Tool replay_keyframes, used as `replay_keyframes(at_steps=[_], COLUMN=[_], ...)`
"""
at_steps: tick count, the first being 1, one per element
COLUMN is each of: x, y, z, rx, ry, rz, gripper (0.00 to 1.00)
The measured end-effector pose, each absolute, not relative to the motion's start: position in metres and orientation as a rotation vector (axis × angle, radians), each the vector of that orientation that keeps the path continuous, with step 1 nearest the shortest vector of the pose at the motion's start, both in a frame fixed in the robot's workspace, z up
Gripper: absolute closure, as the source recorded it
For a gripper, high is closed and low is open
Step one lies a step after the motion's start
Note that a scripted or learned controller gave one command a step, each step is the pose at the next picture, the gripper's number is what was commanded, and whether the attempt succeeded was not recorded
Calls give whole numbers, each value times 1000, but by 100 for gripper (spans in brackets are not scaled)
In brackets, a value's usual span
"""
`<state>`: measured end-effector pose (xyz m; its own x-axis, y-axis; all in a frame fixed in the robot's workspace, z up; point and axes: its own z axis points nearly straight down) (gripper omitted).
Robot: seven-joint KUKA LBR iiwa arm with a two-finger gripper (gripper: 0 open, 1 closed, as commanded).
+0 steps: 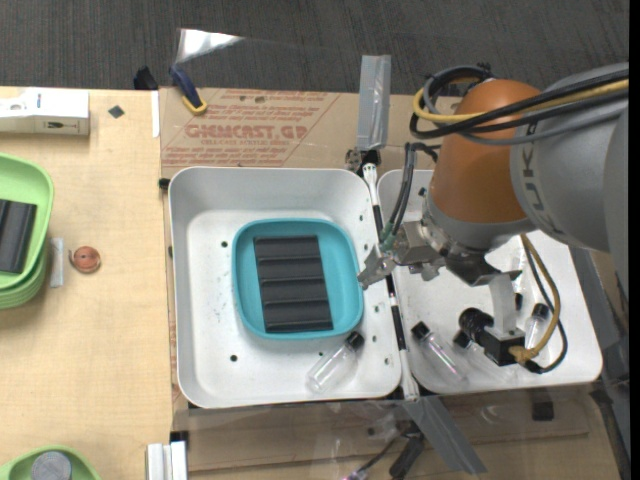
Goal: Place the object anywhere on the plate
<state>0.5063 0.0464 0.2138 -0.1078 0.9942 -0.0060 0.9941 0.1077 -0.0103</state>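
We count one teal plate (244, 268), one black ridged block (292, 283) lying on it, and two clear vials (333, 365) (437, 353). The gripper (400, 258) hangs right of the plate, apart from the block; whether it is spread or closed we cannot tell.

Single arm (575, 163) enters from the right edge, its grey link running leftward across the upper right of the view. Orange band (485, 153) is large and rounded, facing up at the camera. Grey wrist (455, 233) is just below the band, arm bent steeply downward so the wrist is seen almost end-on. End effector (385, 263) pokes out from the wrist toward lower left, metal-coloured, low, largely hidden under the wrist. Cables (450, 88) loop over the top of the band.
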Motion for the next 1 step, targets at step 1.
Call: replay_keyframes(at_steps=[1], x=[532], y=[54], z=[255], rx=[-2141], ry=[-2298], rz=[6], gripper=[0])
